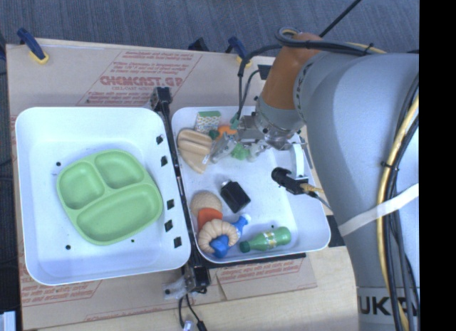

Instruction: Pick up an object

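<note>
Approach is the step in hand: the end effector (239, 144) hangs low in the right bin (313, 212), over small orange and green pieces (241, 153) beside a ribbed tan shell (192, 148); whether it is wide or narrow I cannot tell. Next it must settle on one target and close. South of the shell lie a matte black block (234, 196), a glossy green bottle (267, 239) and a curled croissant (217, 235). West of the shell, the left bin (35, 251) carries a smooth green divided plate (109, 196).
</note>
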